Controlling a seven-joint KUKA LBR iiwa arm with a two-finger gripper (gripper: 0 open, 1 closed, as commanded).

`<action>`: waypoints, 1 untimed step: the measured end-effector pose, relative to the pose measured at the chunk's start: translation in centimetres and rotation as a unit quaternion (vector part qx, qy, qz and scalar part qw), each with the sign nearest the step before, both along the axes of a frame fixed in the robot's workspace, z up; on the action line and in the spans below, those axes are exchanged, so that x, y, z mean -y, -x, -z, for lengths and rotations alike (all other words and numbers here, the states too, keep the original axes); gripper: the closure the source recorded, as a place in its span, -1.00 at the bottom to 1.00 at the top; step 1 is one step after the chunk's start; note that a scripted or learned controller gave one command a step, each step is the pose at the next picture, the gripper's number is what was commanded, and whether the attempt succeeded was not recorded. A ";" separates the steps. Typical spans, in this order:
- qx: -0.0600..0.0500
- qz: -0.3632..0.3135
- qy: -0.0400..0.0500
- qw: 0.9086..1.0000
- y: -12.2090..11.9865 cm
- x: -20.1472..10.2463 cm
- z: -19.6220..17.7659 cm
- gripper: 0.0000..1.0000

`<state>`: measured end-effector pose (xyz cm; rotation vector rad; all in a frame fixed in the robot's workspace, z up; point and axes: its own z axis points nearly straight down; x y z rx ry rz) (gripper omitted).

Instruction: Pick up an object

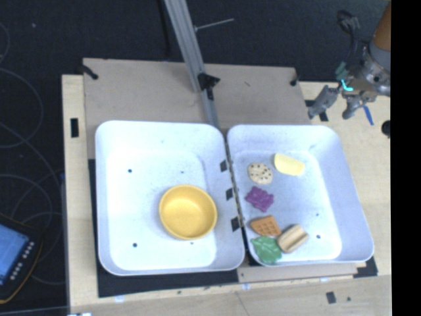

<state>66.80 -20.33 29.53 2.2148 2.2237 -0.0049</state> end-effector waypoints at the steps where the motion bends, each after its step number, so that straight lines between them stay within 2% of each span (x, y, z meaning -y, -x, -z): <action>1: -0.003 0.002 -0.001 1.000 0.5 0.3 6.2 -1.00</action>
